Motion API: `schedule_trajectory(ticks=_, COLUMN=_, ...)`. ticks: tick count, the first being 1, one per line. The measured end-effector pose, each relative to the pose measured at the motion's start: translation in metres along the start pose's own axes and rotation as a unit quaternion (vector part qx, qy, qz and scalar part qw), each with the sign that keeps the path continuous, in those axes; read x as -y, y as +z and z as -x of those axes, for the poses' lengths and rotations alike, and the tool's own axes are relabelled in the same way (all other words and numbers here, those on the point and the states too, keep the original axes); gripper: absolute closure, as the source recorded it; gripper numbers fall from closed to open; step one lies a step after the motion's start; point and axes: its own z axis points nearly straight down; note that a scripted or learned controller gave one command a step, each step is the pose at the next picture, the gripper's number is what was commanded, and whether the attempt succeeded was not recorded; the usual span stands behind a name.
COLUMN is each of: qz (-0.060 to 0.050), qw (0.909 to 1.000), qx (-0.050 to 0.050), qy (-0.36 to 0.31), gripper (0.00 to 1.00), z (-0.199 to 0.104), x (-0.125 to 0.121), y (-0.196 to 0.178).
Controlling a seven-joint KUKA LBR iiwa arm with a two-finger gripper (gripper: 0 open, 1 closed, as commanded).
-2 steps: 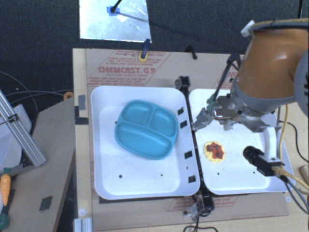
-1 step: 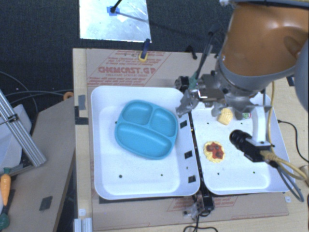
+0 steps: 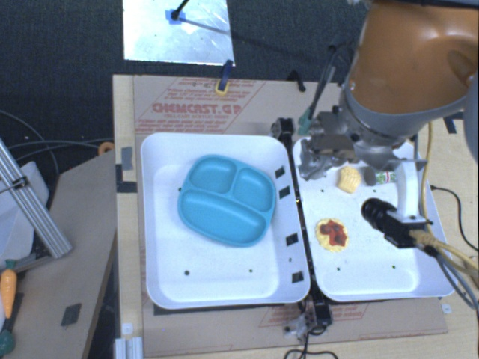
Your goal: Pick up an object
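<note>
Your gripper hangs low at the far end of the right bin, finger state impossible to tell, approaching the yellow toy beside it; next, centre over it and descend.

arm covering right bin's far end, near floor open

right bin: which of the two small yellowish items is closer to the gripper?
The plain pale yellow lump at the back of the right bin, just beside the gripper. The other, the flat piece with a red top, lies nearer the bin's middle.
</note>
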Motion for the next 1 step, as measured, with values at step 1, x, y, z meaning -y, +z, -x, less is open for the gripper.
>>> schedule_trajectory(ticks=1, qz=-0.003, qw=1.0, qx=0.0, qy=-0.001, gripper=1.0, z=-0.0709, x=-0.0321, y=0.0314)
